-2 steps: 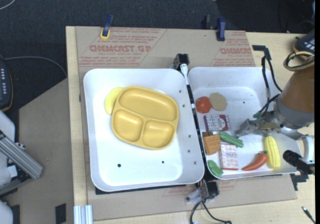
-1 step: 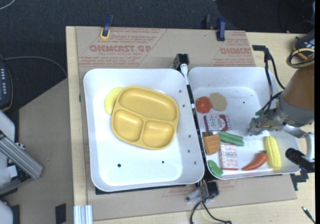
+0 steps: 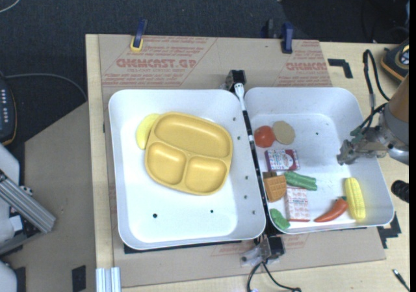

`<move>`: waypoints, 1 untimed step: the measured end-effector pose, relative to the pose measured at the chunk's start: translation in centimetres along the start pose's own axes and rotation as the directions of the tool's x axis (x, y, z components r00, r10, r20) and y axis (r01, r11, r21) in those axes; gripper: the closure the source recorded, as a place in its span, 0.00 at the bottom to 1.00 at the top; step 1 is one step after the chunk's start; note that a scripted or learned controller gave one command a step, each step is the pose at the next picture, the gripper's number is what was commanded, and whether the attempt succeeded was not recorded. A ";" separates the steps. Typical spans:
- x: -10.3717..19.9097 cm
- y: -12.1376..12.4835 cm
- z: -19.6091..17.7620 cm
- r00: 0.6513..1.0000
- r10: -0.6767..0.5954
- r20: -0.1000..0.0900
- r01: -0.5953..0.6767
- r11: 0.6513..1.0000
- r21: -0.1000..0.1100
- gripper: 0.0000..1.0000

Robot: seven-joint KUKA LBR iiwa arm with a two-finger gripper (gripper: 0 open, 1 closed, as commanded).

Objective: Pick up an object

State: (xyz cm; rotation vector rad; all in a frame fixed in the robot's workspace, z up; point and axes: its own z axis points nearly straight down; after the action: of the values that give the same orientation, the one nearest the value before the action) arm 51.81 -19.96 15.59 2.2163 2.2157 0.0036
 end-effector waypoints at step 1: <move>-0.3 -0.7 -6.0 1.000 0.000 0.000 0.000 1.000 0.000 1.00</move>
State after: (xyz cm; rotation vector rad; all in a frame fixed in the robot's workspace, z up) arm 51.10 -20.21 21.56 2.2161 2.2159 0.0039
